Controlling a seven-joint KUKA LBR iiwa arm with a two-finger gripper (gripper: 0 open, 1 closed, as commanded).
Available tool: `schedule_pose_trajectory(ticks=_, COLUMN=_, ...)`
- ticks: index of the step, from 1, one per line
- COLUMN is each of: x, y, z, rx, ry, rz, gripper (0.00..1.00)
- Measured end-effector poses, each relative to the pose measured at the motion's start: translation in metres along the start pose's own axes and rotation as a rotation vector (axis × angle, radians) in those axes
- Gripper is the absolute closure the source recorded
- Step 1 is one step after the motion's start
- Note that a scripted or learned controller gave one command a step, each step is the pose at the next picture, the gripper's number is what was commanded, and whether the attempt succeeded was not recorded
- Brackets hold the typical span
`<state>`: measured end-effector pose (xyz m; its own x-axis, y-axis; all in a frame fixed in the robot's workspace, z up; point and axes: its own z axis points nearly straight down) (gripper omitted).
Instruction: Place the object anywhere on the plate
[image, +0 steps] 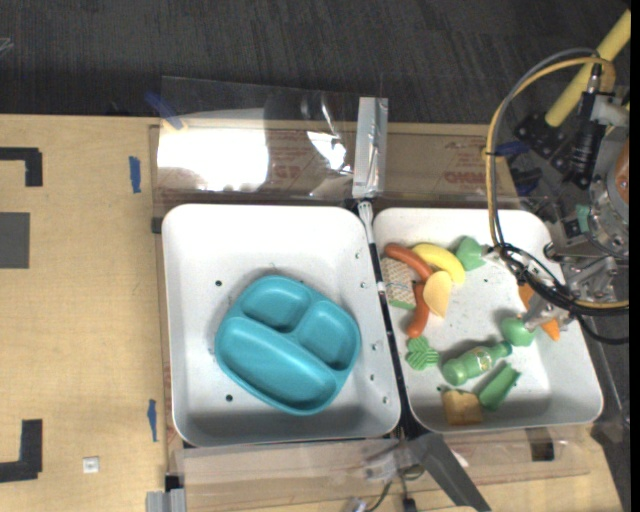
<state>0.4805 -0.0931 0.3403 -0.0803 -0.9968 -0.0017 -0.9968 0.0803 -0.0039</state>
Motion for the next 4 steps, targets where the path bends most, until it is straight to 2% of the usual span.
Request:
schedule_pose_trajectory(ticks=1, x=0.045, y=-0.010, z=0.055, rx=-0.004, ry=-0.002, rz=-0.073, gripper=1.00)
schedule_pose_trajectory(ticks=2, x=0.098, y=-0.007, z=0.079, rx=-0.005, ry=-0.002, rz=-0.426, gripper=1.00)
schedule_pose_trajectory(ticks=3, x=0.104, y=-0.008, z=0.032, rx=0.000, ry=-0.002, rz=-1.112, gripper=1.00)
schedule_pose_trajectory(ticks=4, x=0.120, y=-0.017, z=0.042, rx=0.001, ry=-0.003, rz=-1.434, gripper=1.00)
